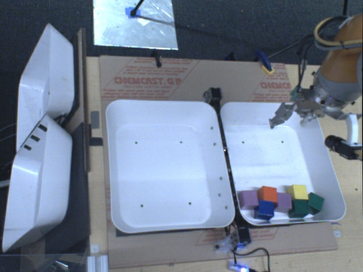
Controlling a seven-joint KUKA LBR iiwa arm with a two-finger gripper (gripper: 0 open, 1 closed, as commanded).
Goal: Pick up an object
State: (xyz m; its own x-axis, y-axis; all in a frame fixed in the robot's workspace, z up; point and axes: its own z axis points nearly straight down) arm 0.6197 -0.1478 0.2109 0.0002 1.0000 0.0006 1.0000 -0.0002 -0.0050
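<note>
White plastic bins sit side by side on a cardboard-covered bench (170,75), seen from above at a slant. A robot arm (340,67), grey with an orange band, reaches in from three o'clock, and its gripper (290,113) hangs over the far edge of the right bin (272,152), toward that bin's one o'clock corner. One dark finger (279,118) points down and left over the bin floor; whether the fingers are spread or pressed together cannot be told from this angle, and nothing can be seen between them.

The blocks lie huddled along the near wall of the right bin, at about six o'clock, well apart from the gripper. From left to right: a pale purple block (248,198), an orange block (267,194) with a blue block (264,209) just in front of it, a second pale purple block (282,201), a yellow block (299,192), and two dark green blocks, one (299,208) in front of the yellow and one (315,202) at the right end. Most of them touch their neighbours.

The left bin (164,163) shows only small dark dots on its white floor. A shiny metal sheet (135,16) lies on dark carpet at twelve o'clock, beyond the bench, and two more white bins (42,152) lean stacked at nine o'clock.
</note>
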